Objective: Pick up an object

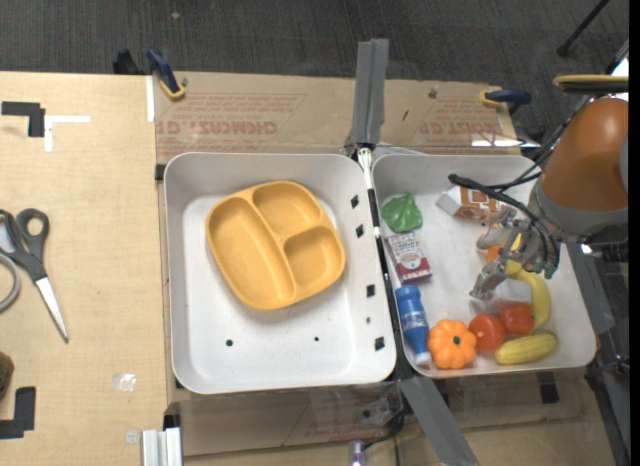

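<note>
1. The pale wooden bench bears scissors, on dark carpet.
2. The gripper hangs in the right bin, jaw state unclear.
3. A banana lies just beside it; a divided yellow plate sits in the left bin.

Open floor mid right bin; toys crowd its front wall, the yellow tray fills the left bin's middle.
</note>
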You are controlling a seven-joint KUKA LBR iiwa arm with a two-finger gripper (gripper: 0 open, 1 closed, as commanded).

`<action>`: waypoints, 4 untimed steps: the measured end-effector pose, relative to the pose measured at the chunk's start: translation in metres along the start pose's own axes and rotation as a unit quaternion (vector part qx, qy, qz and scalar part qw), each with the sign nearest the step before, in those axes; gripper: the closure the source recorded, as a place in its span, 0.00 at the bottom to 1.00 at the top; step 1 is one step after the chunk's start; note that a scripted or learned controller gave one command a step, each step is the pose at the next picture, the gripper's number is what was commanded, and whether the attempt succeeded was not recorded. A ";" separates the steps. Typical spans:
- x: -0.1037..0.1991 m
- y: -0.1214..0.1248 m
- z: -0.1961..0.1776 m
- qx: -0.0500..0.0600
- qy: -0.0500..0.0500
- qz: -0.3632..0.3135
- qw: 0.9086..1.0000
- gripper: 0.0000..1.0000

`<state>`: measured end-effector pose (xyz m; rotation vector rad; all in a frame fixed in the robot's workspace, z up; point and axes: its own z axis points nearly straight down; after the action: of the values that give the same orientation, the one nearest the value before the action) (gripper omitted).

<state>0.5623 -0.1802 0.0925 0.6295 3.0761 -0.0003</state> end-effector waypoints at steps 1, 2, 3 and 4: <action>-0.027 0.032 -0.001 0.000 -0.002 0.023 1.000 0.00; -0.058 0.027 0.000 0.001 0.005 -0.015 1.000 0.00; -0.025 -0.008 0.000 0.000 -0.001 0.007 1.000 0.00; -0.026 -0.006 -0.011 0.000 -0.003 0.005 1.000 1.00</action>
<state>0.5837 -0.1962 0.1038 0.6427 3.0664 -0.0014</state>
